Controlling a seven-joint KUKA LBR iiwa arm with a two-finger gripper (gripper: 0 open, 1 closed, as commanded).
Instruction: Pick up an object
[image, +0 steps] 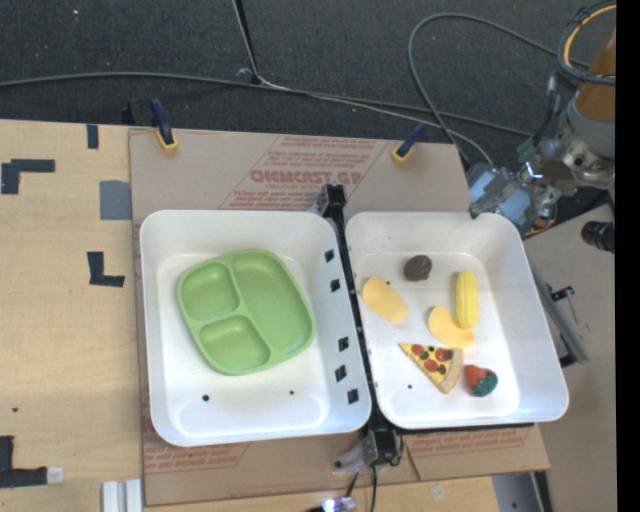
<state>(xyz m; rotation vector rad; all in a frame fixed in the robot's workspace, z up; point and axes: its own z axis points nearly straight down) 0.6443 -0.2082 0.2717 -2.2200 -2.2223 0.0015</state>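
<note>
The right bin (520, 300) holds several toy foods. A brown round piece (417, 267) lies near the far side, with a yellow corn cob (466, 298) to its right. A pale yellow lump (384, 299) lies toward the bin's left, and a second yellow piece (447, 326) sits by the corn's near end. A pizza slice (432, 363) and a red fruit with a green top (481, 381) lie near the front. My gripper (503, 196) hangs over the bin's far right corner, apart from all the foods, with nothing seen in it.
The left bin (160, 300) holds a green divided plate (245, 310). Black clips run along the seam between the bins (340, 300). Cables cross the dark floor behind the bench. Two clamps (163, 130) (405, 150) hold the cardboard sheet.
</note>
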